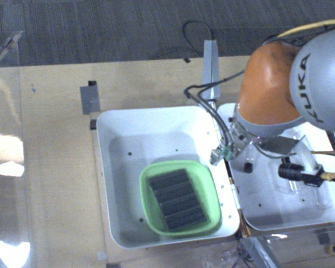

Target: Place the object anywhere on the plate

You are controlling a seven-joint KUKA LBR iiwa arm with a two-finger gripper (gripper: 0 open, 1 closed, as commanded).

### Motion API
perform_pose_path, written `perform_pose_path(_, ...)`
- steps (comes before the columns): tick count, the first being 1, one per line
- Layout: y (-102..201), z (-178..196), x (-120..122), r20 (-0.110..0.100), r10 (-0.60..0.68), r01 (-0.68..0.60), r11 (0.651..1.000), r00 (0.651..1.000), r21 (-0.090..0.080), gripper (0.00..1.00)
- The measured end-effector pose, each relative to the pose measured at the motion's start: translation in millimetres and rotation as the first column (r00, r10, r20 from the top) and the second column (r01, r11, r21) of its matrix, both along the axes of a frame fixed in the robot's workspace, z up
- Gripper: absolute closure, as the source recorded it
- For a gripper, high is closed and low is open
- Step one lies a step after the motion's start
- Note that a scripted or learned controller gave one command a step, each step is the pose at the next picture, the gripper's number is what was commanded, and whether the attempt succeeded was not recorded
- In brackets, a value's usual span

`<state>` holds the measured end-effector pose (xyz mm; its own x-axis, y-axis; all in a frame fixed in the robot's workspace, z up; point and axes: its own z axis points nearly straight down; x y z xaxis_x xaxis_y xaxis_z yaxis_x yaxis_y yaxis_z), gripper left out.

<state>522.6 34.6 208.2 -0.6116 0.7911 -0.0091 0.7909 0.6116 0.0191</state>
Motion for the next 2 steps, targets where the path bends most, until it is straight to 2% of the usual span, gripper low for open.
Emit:
perform_pose_path(1,-67,-23,50,-0.013,0.083,-0.083,0.997,0.996,-0.006,1.0)
perform_pose_path(2,-15,-22,32,-0.013,0.331,-0.331,0.944,0.944,-0.006,1.0)
